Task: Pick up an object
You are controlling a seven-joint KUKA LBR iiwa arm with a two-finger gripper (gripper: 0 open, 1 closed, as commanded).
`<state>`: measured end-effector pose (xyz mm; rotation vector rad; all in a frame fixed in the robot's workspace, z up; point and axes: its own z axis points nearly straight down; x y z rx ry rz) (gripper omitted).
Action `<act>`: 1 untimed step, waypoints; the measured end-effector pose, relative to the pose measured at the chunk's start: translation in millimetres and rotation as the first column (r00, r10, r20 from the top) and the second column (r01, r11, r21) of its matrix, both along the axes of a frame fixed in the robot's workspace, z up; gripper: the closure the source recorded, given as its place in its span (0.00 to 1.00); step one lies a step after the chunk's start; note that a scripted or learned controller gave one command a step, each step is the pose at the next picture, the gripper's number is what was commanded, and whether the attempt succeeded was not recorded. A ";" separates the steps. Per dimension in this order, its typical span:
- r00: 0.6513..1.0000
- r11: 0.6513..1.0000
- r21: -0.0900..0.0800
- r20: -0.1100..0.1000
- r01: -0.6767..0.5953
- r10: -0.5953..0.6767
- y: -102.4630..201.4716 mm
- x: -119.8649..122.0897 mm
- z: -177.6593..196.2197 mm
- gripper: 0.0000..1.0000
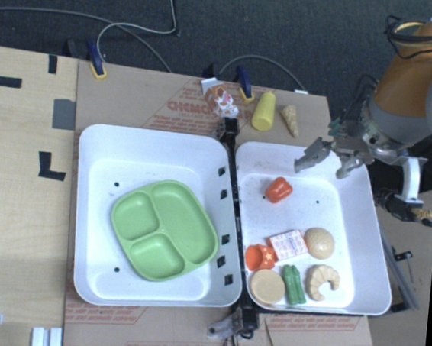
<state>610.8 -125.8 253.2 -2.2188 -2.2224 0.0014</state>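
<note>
Pincer (326, 161) hangs over the far edge of the right bin (372, 223), its two fingers (307, 159) spread wide, nothing between them. Arm (410, 81) rises behind it to the right, orange band above the wrist. Nearest thing: a red pepper (279, 189), just below and left of the pincer on the bin floor, apart from the fingers. Farther down, at the bin's near end, a cluster: a small red-and-white packet (287, 244), a round bun (318, 242) touching its right side, an orange tomato-like piece (256, 256) to its left, a flat tan disc (268, 287), a green pod (292, 285) beside it, a croissant (323, 282) at the right. Left of the pincer, outside the bin on the cardboard (170, 102): a yellow bottle (264, 110), a pale cone (291, 119), a small wrapper (220, 96). Well to the left, the second bin (99, 156) holds a green divided tray (164, 230).
</note>
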 end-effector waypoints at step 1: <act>1.000 1.000 0.001 -0.004 -0.001 0.001 45.2 21.5 -70.9 0.00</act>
